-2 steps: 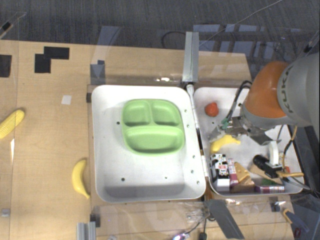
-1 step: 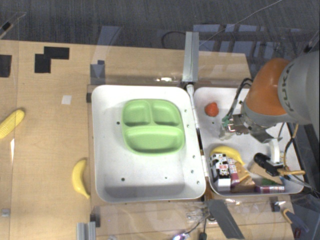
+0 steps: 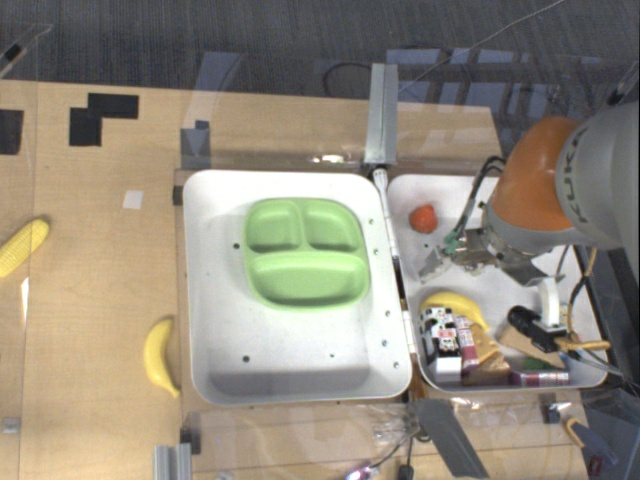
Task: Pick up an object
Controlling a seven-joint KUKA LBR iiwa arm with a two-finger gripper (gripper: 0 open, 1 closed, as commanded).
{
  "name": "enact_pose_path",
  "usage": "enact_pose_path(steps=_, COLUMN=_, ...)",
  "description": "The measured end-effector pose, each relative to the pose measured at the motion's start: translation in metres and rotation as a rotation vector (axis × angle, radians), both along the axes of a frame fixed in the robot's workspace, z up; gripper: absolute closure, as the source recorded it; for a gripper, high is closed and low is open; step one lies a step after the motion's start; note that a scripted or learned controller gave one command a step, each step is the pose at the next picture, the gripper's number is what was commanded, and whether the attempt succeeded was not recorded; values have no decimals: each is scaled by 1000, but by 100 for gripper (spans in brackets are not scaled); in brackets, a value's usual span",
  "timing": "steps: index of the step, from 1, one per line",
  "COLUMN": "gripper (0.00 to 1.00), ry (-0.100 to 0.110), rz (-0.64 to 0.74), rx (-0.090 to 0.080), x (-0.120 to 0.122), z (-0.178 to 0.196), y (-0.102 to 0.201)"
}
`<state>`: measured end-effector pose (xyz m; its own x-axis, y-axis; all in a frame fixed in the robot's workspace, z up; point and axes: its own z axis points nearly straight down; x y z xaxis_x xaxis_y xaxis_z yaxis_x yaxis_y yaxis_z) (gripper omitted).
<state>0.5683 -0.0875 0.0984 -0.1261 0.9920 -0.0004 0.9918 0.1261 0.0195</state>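
On the far left of the desk [image 3: 90, 298] you had a yellow corn cob [image 3: 22, 247] lying at the edge, and nearer the bins a banana [image 3: 160, 355] resting on the wood just beside the left bin [image 3: 205, 268]. That bin carried a green divided plate [image 3: 303, 251], sitting flat and roughly in its middle. Crossing into the right bin [image 3: 405, 198], you saw a small red ball [image 3: 424, 218] lying alone near the upper left corner. Lower down, a second banana [image 3: 455, 306] curved over a black-and-white box [image 3: 446, 340], touching it, and a clutter of small items, too jumbled to name, ran along the bottom wall. The gripper [image 3: 462, 255] hung over the middle of that bin, between the red ball and the second banana, apart from both. You could not tell how wide its fingers stood, and nothing showed between them. The grey arm [image 3: 600, 178] with its orange band [image 3: 535, 173] reached in from the right.
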Motion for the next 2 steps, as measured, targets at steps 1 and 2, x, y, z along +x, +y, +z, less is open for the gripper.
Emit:
enact_pose_path(steps=1, gripper=0, ry=1, rz=49, rx=-5, x=-75, z=-8, y=-30)
enact_pose_path(steps=2, gripper=0, ry=3, rz=-48, rx=3, x=-74, z=-9, y=-34)
